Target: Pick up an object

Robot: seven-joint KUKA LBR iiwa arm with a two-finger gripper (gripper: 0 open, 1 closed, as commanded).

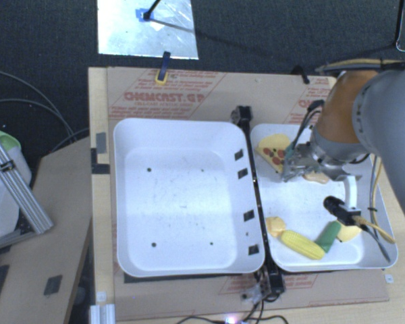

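My pincer [291, 169], width I cannot tell, hangs just right of the pizza slice [273, 148]; I'd centre over it first.

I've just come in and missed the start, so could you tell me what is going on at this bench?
The grey arm has its tool down in the right bin, close beside a toy pizza slice. I cannot see it holding anything. A corn cob and a green piece lie nearer the front.

light: even | shadows: faint | focus: slightly soft | glare: silver sheet [121, 25]
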